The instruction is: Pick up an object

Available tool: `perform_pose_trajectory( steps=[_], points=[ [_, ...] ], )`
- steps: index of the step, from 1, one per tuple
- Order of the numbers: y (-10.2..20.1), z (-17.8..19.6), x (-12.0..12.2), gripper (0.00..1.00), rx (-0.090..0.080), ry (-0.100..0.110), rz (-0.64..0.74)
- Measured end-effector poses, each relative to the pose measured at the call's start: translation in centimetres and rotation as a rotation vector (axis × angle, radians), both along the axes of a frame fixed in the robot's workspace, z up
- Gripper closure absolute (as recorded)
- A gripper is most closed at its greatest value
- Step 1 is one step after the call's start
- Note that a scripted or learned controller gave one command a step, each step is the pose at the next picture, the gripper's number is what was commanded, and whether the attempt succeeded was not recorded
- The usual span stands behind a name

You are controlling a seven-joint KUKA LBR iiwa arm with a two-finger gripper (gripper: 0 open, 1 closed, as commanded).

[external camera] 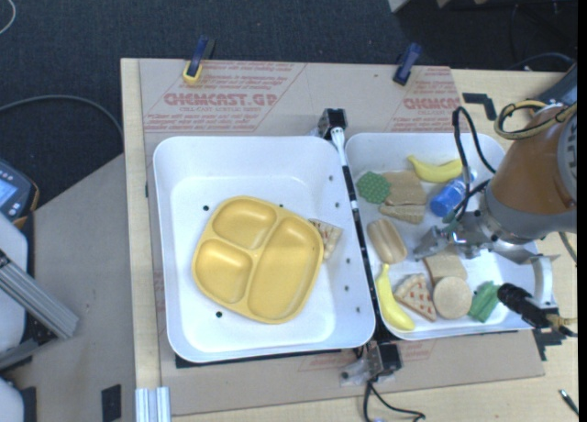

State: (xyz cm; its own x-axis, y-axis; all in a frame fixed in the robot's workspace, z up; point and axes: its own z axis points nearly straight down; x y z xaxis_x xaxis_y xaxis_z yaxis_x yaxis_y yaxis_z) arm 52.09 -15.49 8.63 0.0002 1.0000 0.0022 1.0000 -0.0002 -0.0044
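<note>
Banana [393, 305] sits at the right bin's [404, 330] near-left corner, pizza slice [415, 297] and round cracker [451, 297] just beside it. Fingers [438, 239] hang over mid-bin above the toast [446, 266]; can't tell their opening, wrist blocks it. I'd drop straight onto one piece, clear of neighbours, close square across its narrow side. Yellow tray [259, 258] in left bin: ignore.

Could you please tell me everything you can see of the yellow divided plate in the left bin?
The yellow, glossy, plastic-looking divided plate is a rounded square with three compartments: two smaller ones toward the view's left and one larger on the right. It lies flat, upright and turned at an angle on the floor of the left shallow white bin, roughly at its centre. Nothing lies in the compartments. A small tan, triangular, cracker-like piece lies against its upper right edge, possibly tucked partly under it.
</note>
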Motion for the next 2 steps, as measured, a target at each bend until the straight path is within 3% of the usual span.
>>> perform_pose_trajectory(
  steps=[1, 2],
  points=[
    [-0.1, 1.3, 0.1, 1.00, -0.002, -0.005, -0.001],
    [-0.4, 5.6, 0.5, 1.00, -0.004, -0.009, 0.000]
  ],
)
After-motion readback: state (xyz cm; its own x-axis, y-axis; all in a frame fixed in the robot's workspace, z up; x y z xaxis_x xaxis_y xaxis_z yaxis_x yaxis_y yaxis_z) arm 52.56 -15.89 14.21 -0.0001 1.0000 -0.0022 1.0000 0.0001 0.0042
